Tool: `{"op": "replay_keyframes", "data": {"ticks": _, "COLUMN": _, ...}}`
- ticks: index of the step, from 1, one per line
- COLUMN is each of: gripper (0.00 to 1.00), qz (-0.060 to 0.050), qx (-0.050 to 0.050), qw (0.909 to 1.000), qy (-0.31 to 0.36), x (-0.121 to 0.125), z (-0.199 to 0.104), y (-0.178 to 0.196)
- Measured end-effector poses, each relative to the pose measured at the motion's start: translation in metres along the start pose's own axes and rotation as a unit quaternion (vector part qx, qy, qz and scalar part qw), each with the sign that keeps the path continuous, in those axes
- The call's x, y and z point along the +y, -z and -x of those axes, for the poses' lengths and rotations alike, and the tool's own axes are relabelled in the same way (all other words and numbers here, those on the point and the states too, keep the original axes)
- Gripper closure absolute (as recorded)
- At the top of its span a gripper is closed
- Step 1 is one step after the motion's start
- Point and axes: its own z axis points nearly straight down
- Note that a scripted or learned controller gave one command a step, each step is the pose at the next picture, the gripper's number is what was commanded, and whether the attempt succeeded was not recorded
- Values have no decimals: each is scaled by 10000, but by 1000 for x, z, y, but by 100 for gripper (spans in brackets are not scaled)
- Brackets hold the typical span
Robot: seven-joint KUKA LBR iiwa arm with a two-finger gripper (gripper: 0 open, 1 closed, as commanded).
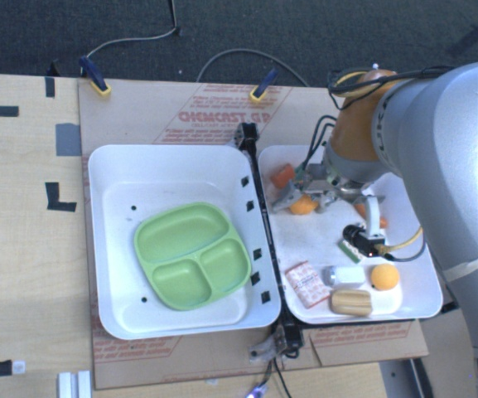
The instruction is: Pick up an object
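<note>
- Camera view shows the gripper (298, 193) low in the right bin (425, 305), at a small orange object (303, 206); if its jaws are open or closed, one cannot tell.
- Nothing looks lifted yet, so the pick seems not done.
- An orange ball (383, 277), a tan roll (350, 302) and a red-white packet (306, 283) lie near the front wall.
- The left bin (110, 222) holds a green divided plate (192, 254).
- Both bins stand on brown cardboard (214, 114) over a wooden bench (15, 247); the floor (73, 15) behind is dark.

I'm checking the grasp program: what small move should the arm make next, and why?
Probably a short, careful descent onto the orange piece. The gripper sits right over it at the back of the right bin, with a red piece close beside, so a sideways move could knock that instead. Whether the piece is gripped is unclear.
</note>
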Motion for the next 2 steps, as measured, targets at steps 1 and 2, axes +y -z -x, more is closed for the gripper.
{"op": "replay_keyframes", "data": {"ticks": 1, "gripper": 0, "qz": 7, "qx": 2, "qw": 10000, "qy": -9, "x": 33, "z": 0, "y": 3}}
{"op": "replay_keyframes", "data": {"ticks": 2, "gripper": 100, "qz": 28, "qx": -8, "qw": 10000, "qy": -4, "x": 34, "z": 0, "y": 14}}
